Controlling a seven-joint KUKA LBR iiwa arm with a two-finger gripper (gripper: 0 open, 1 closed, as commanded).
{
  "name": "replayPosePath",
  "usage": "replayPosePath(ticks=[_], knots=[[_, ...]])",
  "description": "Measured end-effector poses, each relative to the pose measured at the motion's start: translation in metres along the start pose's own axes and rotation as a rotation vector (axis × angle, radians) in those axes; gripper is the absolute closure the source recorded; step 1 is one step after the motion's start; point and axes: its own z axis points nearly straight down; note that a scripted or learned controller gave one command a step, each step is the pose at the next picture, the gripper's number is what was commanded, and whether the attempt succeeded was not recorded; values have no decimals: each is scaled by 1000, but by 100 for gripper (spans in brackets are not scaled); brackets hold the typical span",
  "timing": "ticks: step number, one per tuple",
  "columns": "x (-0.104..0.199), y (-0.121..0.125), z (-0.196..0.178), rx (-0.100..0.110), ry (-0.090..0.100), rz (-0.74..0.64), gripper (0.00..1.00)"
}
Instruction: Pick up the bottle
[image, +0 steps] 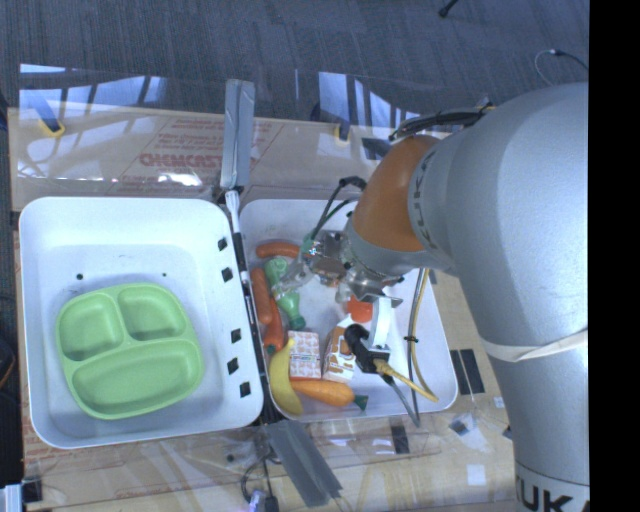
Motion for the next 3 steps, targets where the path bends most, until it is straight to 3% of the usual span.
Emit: replayPosePath(ticks=[1,2,3], knots=[[-9,-25,31,51,-6,-116,0],[-9,-25,22,53,-6,-120,100],[84,4,-119,48,-5,-176,100]])
